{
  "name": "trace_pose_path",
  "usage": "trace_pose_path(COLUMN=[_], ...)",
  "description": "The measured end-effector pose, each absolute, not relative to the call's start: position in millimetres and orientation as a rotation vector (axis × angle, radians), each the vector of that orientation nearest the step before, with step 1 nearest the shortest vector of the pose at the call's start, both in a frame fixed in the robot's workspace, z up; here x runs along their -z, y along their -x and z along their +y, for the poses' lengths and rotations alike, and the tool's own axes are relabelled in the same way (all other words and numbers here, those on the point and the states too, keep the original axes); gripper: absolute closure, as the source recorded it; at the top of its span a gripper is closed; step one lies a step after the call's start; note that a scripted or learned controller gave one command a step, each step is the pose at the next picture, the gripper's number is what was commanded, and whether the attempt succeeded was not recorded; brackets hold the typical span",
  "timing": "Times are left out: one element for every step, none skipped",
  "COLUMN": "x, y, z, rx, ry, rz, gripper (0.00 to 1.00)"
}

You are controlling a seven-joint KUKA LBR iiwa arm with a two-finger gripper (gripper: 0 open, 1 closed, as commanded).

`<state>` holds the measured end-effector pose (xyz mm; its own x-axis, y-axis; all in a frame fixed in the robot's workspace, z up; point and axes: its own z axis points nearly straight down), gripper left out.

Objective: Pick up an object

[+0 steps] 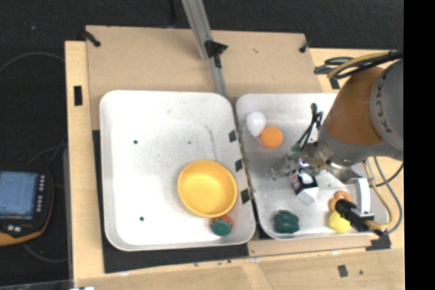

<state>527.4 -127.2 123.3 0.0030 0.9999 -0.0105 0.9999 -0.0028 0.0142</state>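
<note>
Arm (363, 112) seen reaching in from right, over right bin (285, 109). Gripper (304, 181) lowered near bin middle, above small white block; state of fingers cannot be told, parts blurred and dark. White ball (255, 122) and orange ball (272, 137) touching, near bin's upper left. Green object (286, 221) at lower edge. Yellow object (339, 221) and orange object (338, 199) at lower right. Left bin (136, 119): yellow bowl (207, 187) upright at lower right, small green-and-red object (221, 225) just below it.
</note>
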Motion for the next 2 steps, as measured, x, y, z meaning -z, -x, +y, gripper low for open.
trace_pose_path(x=[-137,-184], y=[-530.2,-529.1], z=[-127,-135], rx=[-0.014,-0.005], ry=[-2.214,-2.222], rz=[2.2,2.212], gripper=[1.0,1.0])
